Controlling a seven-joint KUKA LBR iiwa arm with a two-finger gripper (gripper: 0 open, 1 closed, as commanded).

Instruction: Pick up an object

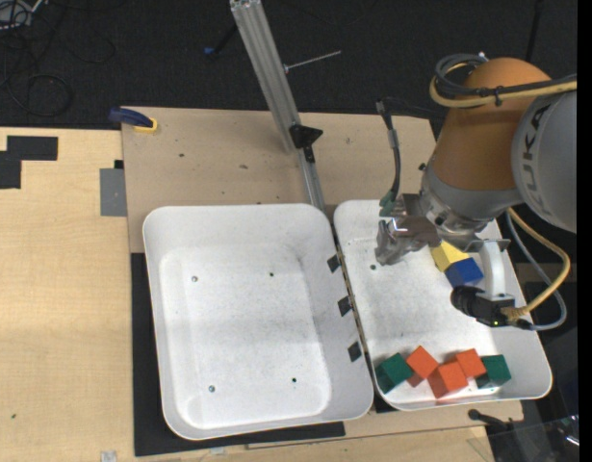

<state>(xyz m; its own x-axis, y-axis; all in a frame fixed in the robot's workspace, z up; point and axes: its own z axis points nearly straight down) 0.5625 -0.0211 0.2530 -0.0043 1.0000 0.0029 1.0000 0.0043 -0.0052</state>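
Wooden counter (209,162) under everything, bare tan surface open to the left and behind the bins. Left white bin (247,316), the larger stretch of free room, floor speckled and unoccupied from rim to rim. Right white bin (411,306) touching it along a shared edge marked by three small black clips. Grey arm with orange band (488,133) reaching in from the right, hanging over the rear half of the right bin and covering much of its back rim. Slanted aluminium rail (271,75) rising from the gap behind the two bins. Pincer (397,243) low over the right bin's rear left area, near the shared edge; cannot tell how far apart the tips stand, and nothing seen between them. Open bin floor just in front of the pincer, clear down to the block cluster.

Blocks crowded along the right bin's front rim: green block (393,370) at left, orange block (423,362) beside it, larger orange block (450,377), another orange block (471,362), green block (495,370) at right. Blue block (464,272) and yellow block (448,256) touching, close under the wrist, right of the pincer.
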